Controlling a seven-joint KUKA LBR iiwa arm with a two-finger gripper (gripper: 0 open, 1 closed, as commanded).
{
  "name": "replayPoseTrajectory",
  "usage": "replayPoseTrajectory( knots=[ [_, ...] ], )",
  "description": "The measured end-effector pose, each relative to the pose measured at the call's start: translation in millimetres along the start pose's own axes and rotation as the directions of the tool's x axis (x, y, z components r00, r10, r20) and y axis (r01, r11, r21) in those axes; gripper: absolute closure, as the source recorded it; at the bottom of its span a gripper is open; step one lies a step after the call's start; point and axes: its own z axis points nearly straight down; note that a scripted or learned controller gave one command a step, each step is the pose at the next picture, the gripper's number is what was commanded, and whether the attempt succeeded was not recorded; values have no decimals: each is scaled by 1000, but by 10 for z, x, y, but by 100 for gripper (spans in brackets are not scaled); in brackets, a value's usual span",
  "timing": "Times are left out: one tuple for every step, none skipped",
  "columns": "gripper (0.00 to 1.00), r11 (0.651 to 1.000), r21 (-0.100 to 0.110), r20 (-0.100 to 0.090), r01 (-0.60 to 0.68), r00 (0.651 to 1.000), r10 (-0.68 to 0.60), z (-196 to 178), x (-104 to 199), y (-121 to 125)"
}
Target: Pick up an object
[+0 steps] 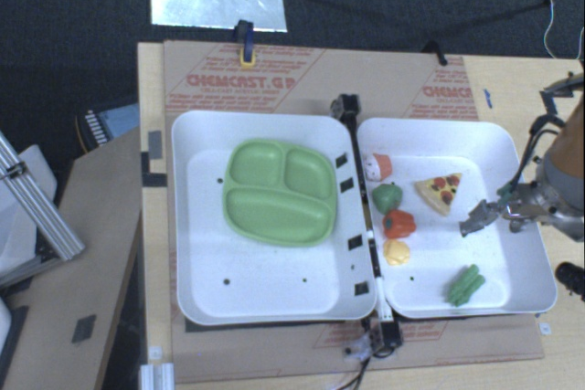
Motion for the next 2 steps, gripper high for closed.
replayPoseTrajectory(
  knots=[
    [0,1000,-12,3,4,1000,-4,-64,5,32],
    [0,1000,-8,0,3,1000,-3,432,112,39]
  ],
)
